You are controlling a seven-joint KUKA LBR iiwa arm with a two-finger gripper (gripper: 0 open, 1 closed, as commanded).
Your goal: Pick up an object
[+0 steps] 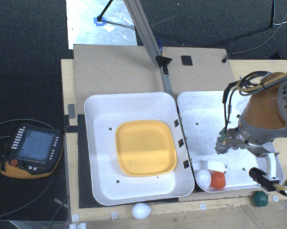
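A yellow square plate (146, 147) lies in the left bin (99, 113). In the right bin (200, 114), at its front edge, sit a white ball (202, 176), a red-orange object (218, 180) and a small white block (216, 166). My gripper (223, 145) hangs over the right bin, just above and behind those three objects. The grey arm with its orange band (268, 109) comes in from the right and hides the bin's right part.
A white egg-shaped object (141, 211) rests on the bench in front of the left bin. A dark green ball (260, 198) lies at the front right, outside the bins. A teach pendant (31, 151) sits on the floor at left. A metal pole (148, 36) slants over the back.
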